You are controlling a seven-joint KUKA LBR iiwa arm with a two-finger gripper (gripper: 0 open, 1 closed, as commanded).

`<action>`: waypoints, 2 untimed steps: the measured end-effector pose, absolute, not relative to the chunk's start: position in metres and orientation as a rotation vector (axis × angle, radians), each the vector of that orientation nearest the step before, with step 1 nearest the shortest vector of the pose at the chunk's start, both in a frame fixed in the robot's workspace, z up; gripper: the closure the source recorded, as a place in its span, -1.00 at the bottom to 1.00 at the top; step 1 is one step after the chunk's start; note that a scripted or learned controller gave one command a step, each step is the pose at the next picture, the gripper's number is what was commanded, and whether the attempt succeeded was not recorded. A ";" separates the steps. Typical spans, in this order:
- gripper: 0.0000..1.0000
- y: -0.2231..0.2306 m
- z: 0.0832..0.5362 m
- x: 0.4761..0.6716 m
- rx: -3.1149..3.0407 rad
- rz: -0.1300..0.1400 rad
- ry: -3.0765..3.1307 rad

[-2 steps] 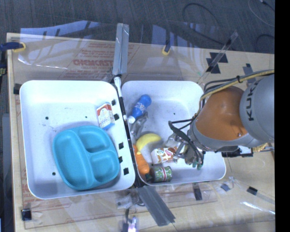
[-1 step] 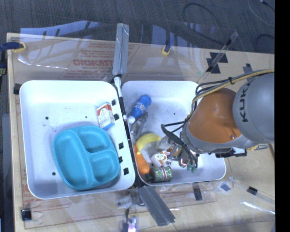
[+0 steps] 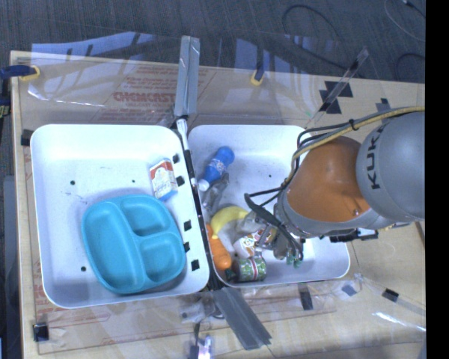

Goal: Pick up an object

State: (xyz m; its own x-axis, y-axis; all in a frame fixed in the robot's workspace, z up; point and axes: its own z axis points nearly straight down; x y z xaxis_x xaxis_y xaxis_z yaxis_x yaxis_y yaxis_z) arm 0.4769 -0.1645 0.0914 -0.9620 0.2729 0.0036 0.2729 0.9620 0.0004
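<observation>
My gripper point(image 3: 263, 239) is low in the right bin point(image 3: 266, 144), just under the orange band of the arm point(image 3: 325, 185). It sits over a cluster of items at the bin's near left corner: a yellow banana-like piece point(image 3: 228, 218), an orange carrot-like piece point(image 3: 220, 254) and a green can point(image 3: 248, 269). A clear bottle with a blue cap point(image 3: 214, 167) lies further back, against the divider. The arm and its cables hide the fingertips.
The left bin point(image 3: 60, 155) holds a blue sectioned tray point(image 3: 133, 241) and a small red-and-white carton point(image 3: 162, 178) near the divider. A metal bar point(image 3: 185, 77) runs back from between the bins. Clear plastic sheet covers the bench behind them.
</observation>
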 end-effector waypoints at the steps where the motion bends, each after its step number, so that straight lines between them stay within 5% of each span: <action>1: -1.00 -0.160 0.091 0.477 -0.359 -0.002 -3.116; 2: -1.00 -0.172 0.092 0.478 -0.429 0.000 -3.114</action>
